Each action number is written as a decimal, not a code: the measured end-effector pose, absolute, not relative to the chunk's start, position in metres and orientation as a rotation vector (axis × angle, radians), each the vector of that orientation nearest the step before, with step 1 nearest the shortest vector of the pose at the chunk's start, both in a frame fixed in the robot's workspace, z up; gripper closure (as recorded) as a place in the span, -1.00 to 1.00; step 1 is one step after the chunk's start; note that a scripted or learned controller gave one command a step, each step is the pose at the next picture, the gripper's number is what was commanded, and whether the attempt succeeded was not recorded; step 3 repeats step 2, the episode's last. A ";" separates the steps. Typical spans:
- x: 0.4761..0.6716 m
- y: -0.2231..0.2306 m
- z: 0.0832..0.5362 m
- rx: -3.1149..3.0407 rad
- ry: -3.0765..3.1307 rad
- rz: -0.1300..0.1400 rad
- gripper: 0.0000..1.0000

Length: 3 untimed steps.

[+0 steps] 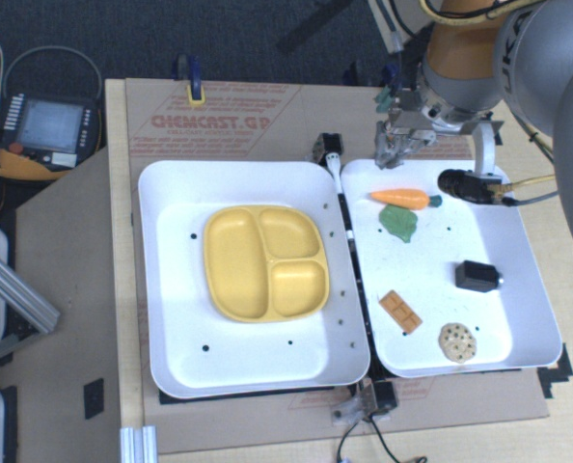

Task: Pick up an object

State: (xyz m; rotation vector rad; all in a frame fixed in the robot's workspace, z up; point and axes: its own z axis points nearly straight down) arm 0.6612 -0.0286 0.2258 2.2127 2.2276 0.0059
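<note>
The right bin [518, 258] holds an orange carrot [400, 199] with a green piece [398, 222] just in front of it, both near the far left corner. A small black block [477, 276] lies toward the right side. A brown wafer [400, 311] and a round cookie [457, 341] lie near the front edge. My gripper [391, 154] hangs over the bin's far left rim, a little behind the carrot. It is open, with nothing between its fingers.
The left bin [171, 210] holds a yellow divided plate [265, 260] in its middle. A black strip [344, 230] runs between the two bins. The grey arm [537, 46] fills the upper right. A small screen unit [47, 128] sits off the bench at left.
</note>
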 end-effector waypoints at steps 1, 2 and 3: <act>0.661 0.035 0.233 2.213 2.228 0.006 1.00; 0.662 0.084 0.221 2.217 2.228 0.001 1.00; 0.662 0.084 0.221 2.217 2.228 0.001 1.00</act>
